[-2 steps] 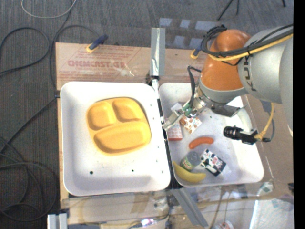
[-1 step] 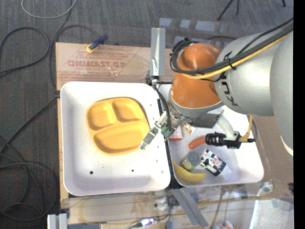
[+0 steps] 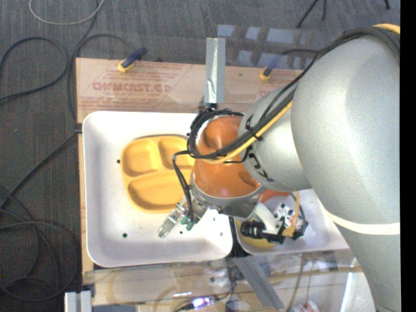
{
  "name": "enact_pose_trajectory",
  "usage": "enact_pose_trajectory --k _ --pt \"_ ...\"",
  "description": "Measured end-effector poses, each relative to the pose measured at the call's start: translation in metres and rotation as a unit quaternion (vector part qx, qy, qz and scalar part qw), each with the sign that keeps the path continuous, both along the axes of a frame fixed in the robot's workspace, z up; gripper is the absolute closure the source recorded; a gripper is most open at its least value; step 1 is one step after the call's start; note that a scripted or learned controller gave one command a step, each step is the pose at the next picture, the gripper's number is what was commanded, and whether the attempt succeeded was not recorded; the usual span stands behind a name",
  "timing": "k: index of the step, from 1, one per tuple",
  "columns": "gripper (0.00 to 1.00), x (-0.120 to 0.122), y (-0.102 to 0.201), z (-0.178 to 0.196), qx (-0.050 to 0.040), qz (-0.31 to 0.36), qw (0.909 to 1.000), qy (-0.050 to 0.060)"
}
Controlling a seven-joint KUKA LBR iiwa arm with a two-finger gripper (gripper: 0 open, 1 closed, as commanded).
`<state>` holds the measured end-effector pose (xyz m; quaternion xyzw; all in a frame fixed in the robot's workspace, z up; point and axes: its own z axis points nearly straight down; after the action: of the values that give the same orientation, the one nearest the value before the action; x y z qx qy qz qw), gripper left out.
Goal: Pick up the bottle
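My gripper (image 3: 170,224) hangs low over the front part of the left bin (image 3: 104,239), just ahead of a yellow divided tray (image 3: 153,171) that lies on the bin floor. Nothing shows in the gripper. The orange band of the wrist (image 3: 221,164) covers the tray's right end. The big grey arm (image 3: 344,148) reaches in from the right and hides most of the right bin (image 3: 325,236).
A yellow rounded thing (image 3: 259,244) peeks out under the wrist at the front left of the right bin. A grey upright post (image 3: 212,70) stands behind the bins. Cardboard (image 3: 130,86) lies under the bins, held by two clamps.
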<state>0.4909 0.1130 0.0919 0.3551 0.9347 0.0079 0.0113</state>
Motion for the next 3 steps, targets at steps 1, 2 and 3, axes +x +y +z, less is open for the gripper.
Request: enact_pose_trajectory --k 1,2,3 --pt "0.00 -0.008 -0.056 0.115 -0.0043 0.078 0.9968 0.014" --pt "0.00 0.049 -0.068 0.091 -0.0057 0.161 0.9869 0.013" --pt "0.00 -0.003 -0.020 0.091 -0.0039 0.056 0.9983 0.015"
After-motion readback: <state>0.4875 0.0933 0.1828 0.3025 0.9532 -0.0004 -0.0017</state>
